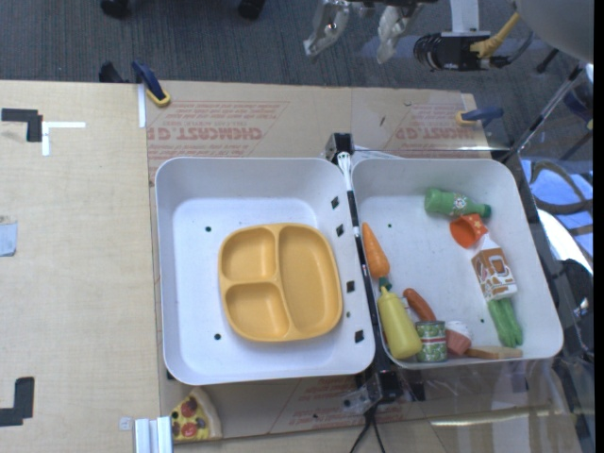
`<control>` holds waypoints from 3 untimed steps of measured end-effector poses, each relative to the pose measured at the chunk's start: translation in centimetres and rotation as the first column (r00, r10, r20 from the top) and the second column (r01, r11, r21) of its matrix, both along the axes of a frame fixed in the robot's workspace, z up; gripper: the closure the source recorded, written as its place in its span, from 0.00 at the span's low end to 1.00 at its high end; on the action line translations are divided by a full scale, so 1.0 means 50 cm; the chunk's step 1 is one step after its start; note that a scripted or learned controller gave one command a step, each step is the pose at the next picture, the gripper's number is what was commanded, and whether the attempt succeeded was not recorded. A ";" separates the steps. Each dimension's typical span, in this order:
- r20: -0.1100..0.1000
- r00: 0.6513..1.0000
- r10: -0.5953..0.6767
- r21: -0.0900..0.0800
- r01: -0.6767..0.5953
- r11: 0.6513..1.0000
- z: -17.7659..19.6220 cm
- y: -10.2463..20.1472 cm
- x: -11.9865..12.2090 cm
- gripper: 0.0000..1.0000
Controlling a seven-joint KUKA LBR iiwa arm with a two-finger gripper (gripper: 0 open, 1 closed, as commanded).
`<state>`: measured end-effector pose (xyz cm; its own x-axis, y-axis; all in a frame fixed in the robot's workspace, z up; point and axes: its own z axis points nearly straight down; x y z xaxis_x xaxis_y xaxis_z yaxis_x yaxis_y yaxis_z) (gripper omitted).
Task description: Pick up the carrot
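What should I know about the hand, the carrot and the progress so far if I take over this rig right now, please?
Hand: raised at the top of the camera view, beyond the far edge of both bins, fingers spread, nothing between them.
Carrot: lying in the right bin, close to its left wall, just above the yellow bottle.
Left bin holds the yellow divided plate.
Done: nothing; the carrot is not grasped.
Left: bring the hand down over the carrot, close on it, lift it.
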<state>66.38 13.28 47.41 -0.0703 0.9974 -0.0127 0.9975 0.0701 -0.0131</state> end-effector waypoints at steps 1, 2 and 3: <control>-0.002 1.000 0.002 -0.003 -0.002 1.000 0.013 0.002 0.002 1.00; -0.002 1.000 0.002 -0.003 -0.002 1.000 0.013 0.002 0.002 0.00; -0.005 1.000 0.004 -0.007 -0.004 1.000 0.025 0.003 0.005 1.00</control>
<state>66.62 13.44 48.68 -0.0748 0.9970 -0.0189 0.9971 0.0744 -0.0182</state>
